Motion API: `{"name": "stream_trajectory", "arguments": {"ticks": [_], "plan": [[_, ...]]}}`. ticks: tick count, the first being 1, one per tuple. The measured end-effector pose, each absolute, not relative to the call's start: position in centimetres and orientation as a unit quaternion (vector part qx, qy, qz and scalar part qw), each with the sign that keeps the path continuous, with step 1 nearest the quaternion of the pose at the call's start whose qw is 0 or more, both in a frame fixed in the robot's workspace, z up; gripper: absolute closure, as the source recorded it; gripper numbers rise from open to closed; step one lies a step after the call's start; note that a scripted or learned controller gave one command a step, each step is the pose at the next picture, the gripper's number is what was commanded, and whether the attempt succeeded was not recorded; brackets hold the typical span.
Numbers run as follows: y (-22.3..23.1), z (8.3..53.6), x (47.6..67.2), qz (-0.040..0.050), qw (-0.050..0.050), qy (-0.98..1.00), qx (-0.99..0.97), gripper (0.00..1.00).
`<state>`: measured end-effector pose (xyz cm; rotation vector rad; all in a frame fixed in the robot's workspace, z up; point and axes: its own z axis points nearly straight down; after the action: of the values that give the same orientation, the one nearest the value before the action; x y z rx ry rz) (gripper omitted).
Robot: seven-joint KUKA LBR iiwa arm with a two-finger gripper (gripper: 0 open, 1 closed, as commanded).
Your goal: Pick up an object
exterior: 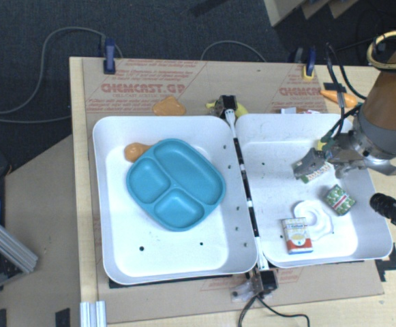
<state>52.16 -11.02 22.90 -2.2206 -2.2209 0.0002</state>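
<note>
Two shallow white bins sat side by side on the bench, the left bin (116,251) and the right bin (272,142). The gripper (315,165) hung over the right bin, reaching in from three o'clock, and its fingers were closed on a small packet (316,174) with a pale wrapper showing green and red print. The packet was held just above the bin floor, slightly toward twelve o'clock from the bin's middle, its long axis running from about eight o'clock to two o'clock.

Near the packet, toward four o'clock, lay a small green patterned packet (338,199). Toward six o'clock from the gripper lay a white curved piece (312,216), and touching it on the six o'clock side was a small red and white carton (297,236).

In the left bin rested a blue divided tray (175,182) with three compartments, and a small orange object (135,151) peeked out at its ten o'clock edge.
</note>
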Motion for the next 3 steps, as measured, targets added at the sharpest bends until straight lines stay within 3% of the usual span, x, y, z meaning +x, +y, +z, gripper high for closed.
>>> {"name": "stream_trajectory", "arguments": {"ticks": [1,2,3], "plan": [[-16.4,21.0,55.2,-0.0004,-0.002,-0.706,-0.708,0.00],[-21.0,7.9,53.3,0.0014,0.002,-0.706,-0.708,0.00],[-20.8,9.5,53.6,-0.0006,-0.002,-0.707,-0.707,1.00]]}}
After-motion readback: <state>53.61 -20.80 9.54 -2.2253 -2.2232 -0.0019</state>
